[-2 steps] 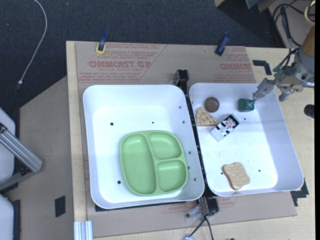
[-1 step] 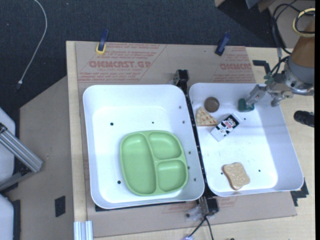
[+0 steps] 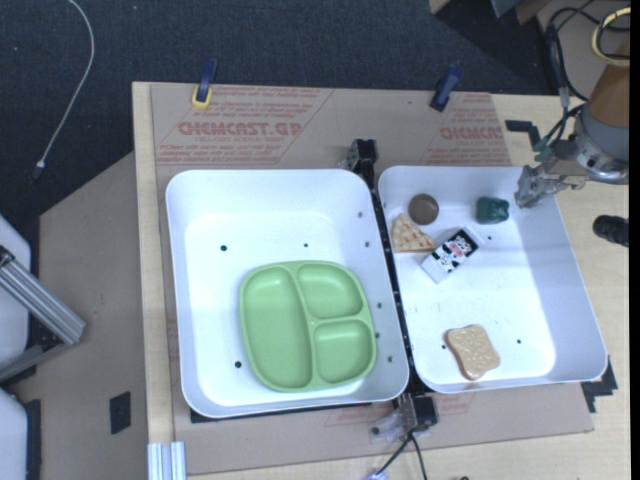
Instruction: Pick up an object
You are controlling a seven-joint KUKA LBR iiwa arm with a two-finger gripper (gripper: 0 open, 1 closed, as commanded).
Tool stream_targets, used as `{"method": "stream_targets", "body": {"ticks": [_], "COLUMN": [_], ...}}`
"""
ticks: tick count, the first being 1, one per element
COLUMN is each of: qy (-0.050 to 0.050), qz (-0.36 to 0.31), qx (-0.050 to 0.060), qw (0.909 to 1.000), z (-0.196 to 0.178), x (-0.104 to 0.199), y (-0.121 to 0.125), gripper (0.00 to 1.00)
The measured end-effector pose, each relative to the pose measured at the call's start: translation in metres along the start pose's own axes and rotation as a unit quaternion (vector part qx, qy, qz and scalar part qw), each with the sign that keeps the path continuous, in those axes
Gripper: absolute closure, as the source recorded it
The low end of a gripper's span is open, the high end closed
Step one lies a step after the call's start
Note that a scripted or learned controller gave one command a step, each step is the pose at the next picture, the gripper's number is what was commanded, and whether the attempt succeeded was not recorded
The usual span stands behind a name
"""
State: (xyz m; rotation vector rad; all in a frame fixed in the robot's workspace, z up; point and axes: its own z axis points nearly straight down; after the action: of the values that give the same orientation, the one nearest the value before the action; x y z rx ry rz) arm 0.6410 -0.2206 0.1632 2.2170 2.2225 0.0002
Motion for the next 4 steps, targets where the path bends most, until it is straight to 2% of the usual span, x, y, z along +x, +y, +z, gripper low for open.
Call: {"method": "stream_targets", "body": {"ticks": [1,3,4], "qy": [-0.001,-0.001,0.002], "qz": [0.001,0.001,-0.001], "qx": [-0.003,-0.003,0.002], "qw": [1.0,1.0,1.0], "z": [-0.046,-0.136,-0.118], "x": [0.0,0.002,0.05], "y": [0.008,0.002,-0.003], "gripper": [1.0,1.0,1.0]}}
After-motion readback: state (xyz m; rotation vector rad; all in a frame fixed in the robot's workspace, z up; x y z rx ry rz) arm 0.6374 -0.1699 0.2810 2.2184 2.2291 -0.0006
